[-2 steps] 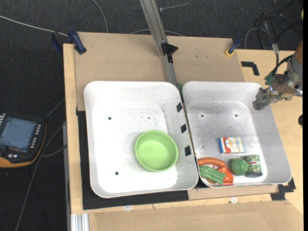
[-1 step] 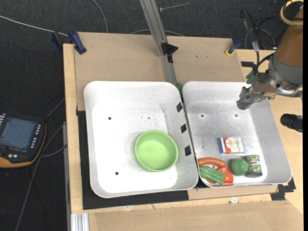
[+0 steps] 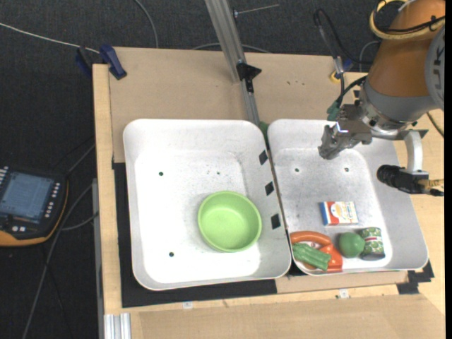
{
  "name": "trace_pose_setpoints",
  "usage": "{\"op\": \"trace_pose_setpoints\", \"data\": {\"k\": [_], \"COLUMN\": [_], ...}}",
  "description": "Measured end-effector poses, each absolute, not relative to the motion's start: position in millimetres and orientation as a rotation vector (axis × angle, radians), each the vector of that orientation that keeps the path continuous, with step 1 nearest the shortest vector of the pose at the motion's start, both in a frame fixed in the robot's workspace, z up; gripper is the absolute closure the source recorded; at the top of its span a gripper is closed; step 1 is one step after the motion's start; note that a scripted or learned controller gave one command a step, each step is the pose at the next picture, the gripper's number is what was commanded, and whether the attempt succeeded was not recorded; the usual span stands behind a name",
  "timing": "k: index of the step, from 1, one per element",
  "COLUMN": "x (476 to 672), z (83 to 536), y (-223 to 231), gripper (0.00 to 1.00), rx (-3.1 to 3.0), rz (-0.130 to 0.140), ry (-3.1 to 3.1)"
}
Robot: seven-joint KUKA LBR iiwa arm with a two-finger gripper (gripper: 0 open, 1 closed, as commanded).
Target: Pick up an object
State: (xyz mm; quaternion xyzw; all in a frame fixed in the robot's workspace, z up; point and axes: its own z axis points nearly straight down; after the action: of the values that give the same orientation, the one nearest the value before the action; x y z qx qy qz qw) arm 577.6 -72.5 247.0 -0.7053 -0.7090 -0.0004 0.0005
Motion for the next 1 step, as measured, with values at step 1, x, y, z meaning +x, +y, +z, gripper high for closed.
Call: {"op": "trace_pose_setpoints", "data": {"k": [1], "x": [580.8], "z": [251.2], "y": [-12.1], "gripper": [1.00], "rx": [-2.215], "rz": [-0.002], "ry": [-2.227]}}
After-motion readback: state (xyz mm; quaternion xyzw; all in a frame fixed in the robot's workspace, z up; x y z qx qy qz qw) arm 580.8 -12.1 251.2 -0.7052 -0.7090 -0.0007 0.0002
